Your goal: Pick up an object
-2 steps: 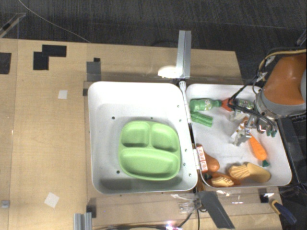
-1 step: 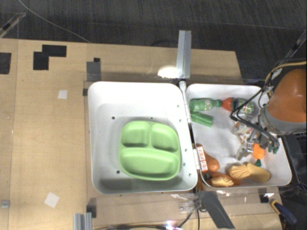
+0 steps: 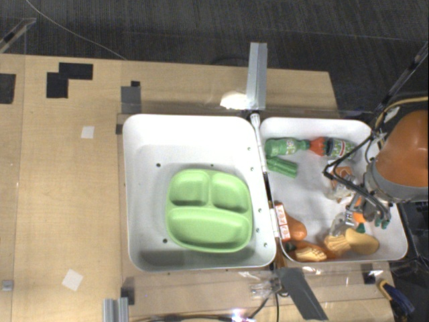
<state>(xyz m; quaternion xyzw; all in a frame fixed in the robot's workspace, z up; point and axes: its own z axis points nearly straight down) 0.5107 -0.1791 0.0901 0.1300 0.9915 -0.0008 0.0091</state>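
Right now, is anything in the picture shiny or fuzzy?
In the camera view, a bright glare spot sits on the bench just above the bins; the green tray casts a soft shadow on the left bin; the small things under the arm, near the end effector, look fuzzy and hard to tell apart.

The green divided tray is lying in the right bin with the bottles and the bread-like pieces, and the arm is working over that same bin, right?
Not quite. The camera view shows the green divided tray in the left bin, alone. The bottles and bread-like pieces are in the right bin, and the arm does reach over that bin.
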